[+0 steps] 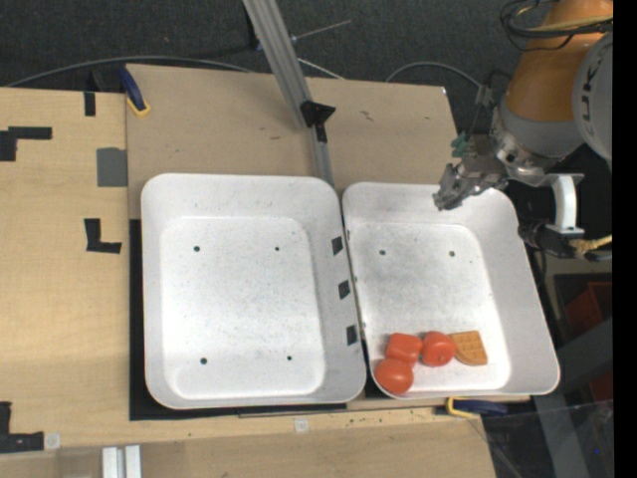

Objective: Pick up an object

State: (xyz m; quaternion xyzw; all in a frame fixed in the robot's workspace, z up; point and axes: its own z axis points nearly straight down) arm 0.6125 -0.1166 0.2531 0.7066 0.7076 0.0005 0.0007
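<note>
Camera view. The claw (445,196) is hanging over the far right corner of the right bin (518,267), at the end of the grey arm with its orange band (542,88). It is too small and dark to read; I cannot tell how it is set. Nothing is showing beneath its tip.

Candidate objects are sitting well apart from the claw, clustered at the near edge of the same bin. Three small red rounded pieces (410,357) are lying touching one another, one tucked toward the near left corner against the bin wall. Just beside them, to the right, a flat orange waffle-like piece (469,348) is lying on the floor, touching or nearly touching the nearest red piece. The left bin (159,267) is sitting alongside on the desk (219,118).

Handling, as a judgement: the red pieces are looking like small toy tomatoes, probably light, smooth and rounded, so likely to roll or squirt out of a pinch unless taken across the widest part. The crowding is leaving little room for fingers; the rightmost red piece seems to be offering the most room. The flat orange piece is sitting low, so an edge grip looks harder.
</note>
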